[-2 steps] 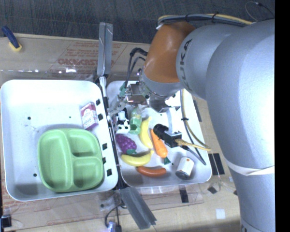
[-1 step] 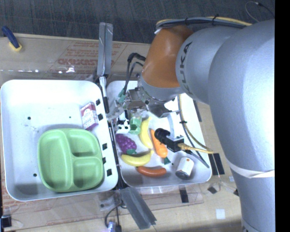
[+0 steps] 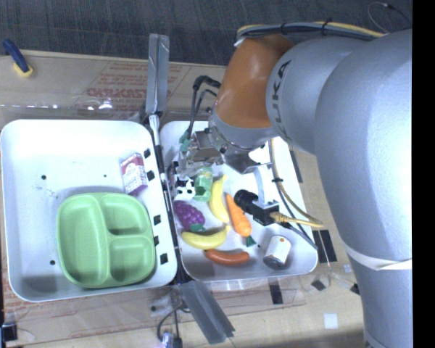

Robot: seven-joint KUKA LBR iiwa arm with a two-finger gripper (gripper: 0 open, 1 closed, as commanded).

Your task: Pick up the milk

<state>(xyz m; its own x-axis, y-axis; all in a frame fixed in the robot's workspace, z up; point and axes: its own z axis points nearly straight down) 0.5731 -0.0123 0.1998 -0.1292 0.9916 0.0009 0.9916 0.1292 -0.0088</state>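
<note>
Milk: a small carton with black-and-white cow patches point(image 3: 185, 188) lay near the left wall of the right bin point(image 3: 299, 263), just left of frame centre, close below the gripper and just above the purple grapes point(image 3: 188, 212).
Gripper: the gripper point(image 3: 196, 158) hung low over the upper left part of the right bin, directly above the milk; whether it touched the carton could not be made out.
Jaws: their spread could not be told (wrist and cabling crowded that spot).
Progress: judging from this, the approach looked done or nearly so, while the grasp and the lift were left; the carton sat on the bin floor, not raised.
Neighbours: two bananas point(image 3: 218, 199), a carrot point(image 3: 239, 218) and a sausage point(image 3: 228, 257) lay just right of and below the milk, close enough to crowd a grasp.
Left bin: the left bin point(image 3: 29, 140) held a green divided plate point(image 3: 105, 238) and a small red box point(image 3: 133, 172), well apart from the milk.
</note>
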